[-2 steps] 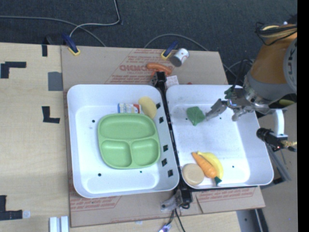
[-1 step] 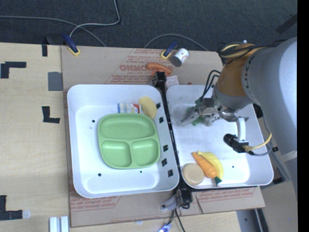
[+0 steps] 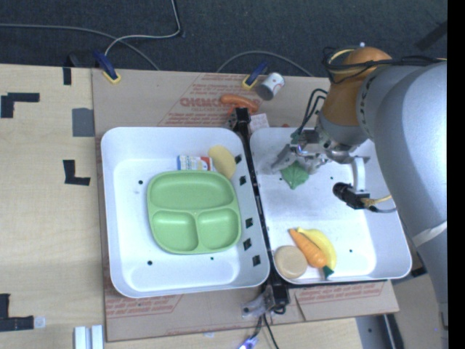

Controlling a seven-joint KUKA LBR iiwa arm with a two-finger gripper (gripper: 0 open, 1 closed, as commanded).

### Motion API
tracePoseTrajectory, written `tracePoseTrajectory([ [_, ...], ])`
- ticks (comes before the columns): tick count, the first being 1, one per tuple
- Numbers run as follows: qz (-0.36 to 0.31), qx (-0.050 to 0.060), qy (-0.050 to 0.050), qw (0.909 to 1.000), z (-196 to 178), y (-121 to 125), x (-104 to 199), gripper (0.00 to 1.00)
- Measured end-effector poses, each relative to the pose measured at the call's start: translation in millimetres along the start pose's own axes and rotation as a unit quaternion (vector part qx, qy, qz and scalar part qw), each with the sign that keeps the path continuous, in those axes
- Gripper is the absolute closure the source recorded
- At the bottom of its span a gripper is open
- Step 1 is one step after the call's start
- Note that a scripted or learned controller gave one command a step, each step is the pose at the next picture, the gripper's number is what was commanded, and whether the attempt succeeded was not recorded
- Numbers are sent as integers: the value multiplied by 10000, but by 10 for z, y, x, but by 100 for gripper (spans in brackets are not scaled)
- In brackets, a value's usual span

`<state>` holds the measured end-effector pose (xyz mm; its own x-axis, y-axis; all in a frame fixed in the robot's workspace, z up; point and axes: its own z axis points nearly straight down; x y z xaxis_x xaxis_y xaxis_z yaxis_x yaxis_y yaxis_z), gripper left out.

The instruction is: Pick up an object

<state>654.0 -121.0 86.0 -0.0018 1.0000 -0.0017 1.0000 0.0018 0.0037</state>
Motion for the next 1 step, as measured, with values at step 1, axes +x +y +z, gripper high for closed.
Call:
tracePoseTrajectory([
  [1,-3,6,3,10000,3,152,-94,0],
])
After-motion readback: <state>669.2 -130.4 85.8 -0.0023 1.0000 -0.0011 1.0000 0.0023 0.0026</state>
